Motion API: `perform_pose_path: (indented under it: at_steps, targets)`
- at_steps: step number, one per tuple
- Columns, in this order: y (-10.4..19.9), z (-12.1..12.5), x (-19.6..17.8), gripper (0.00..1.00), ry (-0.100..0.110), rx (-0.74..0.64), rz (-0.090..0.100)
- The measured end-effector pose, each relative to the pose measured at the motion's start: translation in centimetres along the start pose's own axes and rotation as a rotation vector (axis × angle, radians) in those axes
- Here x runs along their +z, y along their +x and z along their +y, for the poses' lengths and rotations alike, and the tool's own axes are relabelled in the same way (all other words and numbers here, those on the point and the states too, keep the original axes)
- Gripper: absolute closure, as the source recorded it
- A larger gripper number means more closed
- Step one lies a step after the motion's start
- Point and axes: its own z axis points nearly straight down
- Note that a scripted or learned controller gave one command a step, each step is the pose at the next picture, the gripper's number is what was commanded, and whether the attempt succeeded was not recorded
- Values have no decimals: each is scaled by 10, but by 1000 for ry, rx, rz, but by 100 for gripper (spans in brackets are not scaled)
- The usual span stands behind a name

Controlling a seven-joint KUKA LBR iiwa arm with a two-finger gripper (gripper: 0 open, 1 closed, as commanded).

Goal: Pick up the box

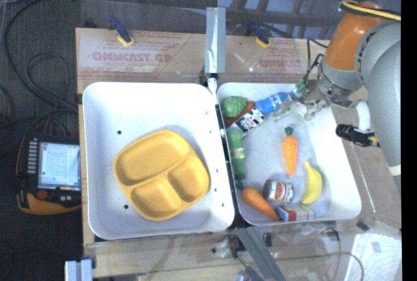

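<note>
Dark carpet runs under the bench, with cables trailing across it and a handheld control pendant [51,175] lying on the floor to the left. On the bench sit two shallow white bins side by side.

The left bin [104,103] holds one thing, a yellow divided tray [161,173], lying slightly askew near the middle with bare white floor around it.

The right bin [342,169] is crowded. Along its left wall there is a green vegetable [233,106] at the top, a small black-and-white carton [249,120] just beside it, and a green bottle [236,152] lower down. A blue-capped water bottle [272,103] lies slanted near the top edge. An upright small carrot [289,150] sits in the middle, a banana [313,183] to its right, a can [280,192] below, a larger carrot [258,203] slanting toward the near left corner, and the box [296,212], red and white, flat against the near wall, touching the can and just under the banana.

The gripper [306,102] hangs over the top right of this bin, close to the water bottle's cap; I cannot tell from here how its fingers stand. The box is well apart from it, at the opposite, near end of the bin.

The box is hemmed by wall, can and banana; the freest floor lies between the small carrot and the green bottle.
</note>
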Motion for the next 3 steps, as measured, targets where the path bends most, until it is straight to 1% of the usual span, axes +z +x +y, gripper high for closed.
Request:
perform_pose_path:
  at_steps: [1, 2, 3]
  targets:
    - [71, 6, 9, 0, -11, 39, -14]
    - [102, 2, -20, 0, -36, 84, -10]
    - [112, -5, 8, 0, -44, 133, -10]
